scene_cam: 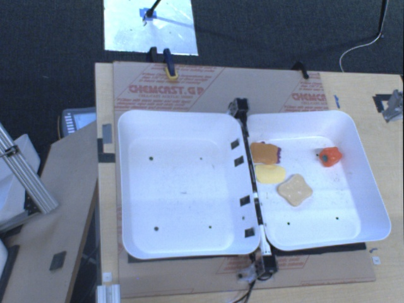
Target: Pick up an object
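Several small objects lie in the right bin (363,169). An orange-brown piece with a purple edge (265,153) rests against the bin's left wall. Just below it lies a flat yellow piece (270,174). A beige, cushion-shaped piece (295,190) sits to the lower right of the yellow one. A red-orange object with a dark spot (329,156) lies apart, toward the bin's right side.
The left bin (183,182) stands beside the right one, joined along a clipped middle seam (249,182). Both rest on a cardboard sheet (208,87) on the wooden bench. A shiny metal plate (150,16) lies on the dark floor behind.
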Motion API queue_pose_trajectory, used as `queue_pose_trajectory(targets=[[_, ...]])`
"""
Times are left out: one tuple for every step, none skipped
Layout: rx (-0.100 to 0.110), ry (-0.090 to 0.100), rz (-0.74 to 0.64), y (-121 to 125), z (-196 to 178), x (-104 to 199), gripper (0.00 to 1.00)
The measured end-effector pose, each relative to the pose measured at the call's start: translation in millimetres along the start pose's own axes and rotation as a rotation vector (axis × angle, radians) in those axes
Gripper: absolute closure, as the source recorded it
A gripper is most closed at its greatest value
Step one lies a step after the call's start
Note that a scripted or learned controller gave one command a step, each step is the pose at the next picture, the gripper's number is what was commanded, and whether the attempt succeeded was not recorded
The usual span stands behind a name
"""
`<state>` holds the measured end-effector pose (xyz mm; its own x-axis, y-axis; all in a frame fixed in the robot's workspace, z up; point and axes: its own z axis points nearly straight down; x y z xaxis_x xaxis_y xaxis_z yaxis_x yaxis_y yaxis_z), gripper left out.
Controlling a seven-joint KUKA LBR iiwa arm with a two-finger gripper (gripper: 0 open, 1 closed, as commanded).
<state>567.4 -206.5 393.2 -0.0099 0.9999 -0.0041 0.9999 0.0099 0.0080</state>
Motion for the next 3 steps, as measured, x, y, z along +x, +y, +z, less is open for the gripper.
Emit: queue_pose_trajectory(targets=[[-0.008,0.003,-0.003,18,-112,90,1.00],[0.013,0.008,-0.004,19,-31,184,1.00],[0.003,0.007,-0.001,32,-59,251,1.00]])
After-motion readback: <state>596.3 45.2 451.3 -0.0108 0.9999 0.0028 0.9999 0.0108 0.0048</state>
